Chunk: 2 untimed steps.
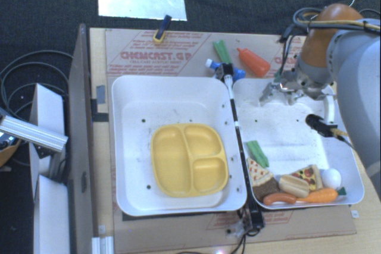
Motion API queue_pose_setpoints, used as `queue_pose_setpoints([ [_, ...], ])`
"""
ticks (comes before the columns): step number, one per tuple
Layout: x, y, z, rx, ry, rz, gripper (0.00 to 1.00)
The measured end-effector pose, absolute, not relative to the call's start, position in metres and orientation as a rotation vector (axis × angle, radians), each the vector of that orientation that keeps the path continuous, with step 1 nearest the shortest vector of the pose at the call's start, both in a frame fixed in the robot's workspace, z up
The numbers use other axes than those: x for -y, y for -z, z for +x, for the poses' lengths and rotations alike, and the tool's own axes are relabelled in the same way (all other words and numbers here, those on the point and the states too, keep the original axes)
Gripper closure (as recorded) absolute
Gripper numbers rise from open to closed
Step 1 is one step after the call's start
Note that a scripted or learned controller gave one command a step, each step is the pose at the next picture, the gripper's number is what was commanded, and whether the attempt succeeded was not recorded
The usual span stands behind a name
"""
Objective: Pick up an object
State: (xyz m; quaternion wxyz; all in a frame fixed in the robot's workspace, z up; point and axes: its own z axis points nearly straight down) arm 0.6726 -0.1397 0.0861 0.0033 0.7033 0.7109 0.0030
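The gripper [275, 94] was positioned, open and empty, far above the toy food [297, 181]; a reach toward it was still needed.

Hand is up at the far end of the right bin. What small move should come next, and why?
Probably travel toward the near end of the right bin. The hand hovers over bare floor at the far end, while the toy food, such as the carrot and egg, is bunched along the near edge.

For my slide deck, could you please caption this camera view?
KUKA arm's gripper above the right bin, toy food clustered at its near edge; yellow divided plate in the left bin.
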Motion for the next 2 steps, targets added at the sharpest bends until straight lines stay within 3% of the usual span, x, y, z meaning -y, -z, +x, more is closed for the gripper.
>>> queue_pose_setpoints([
  [1,0.147,-0.084,0.586,-2.223,0.005,2.227,0.0],
  [2,0.077,-0.085,0.654,-2.232,-0.012,2.206,0.0],
])
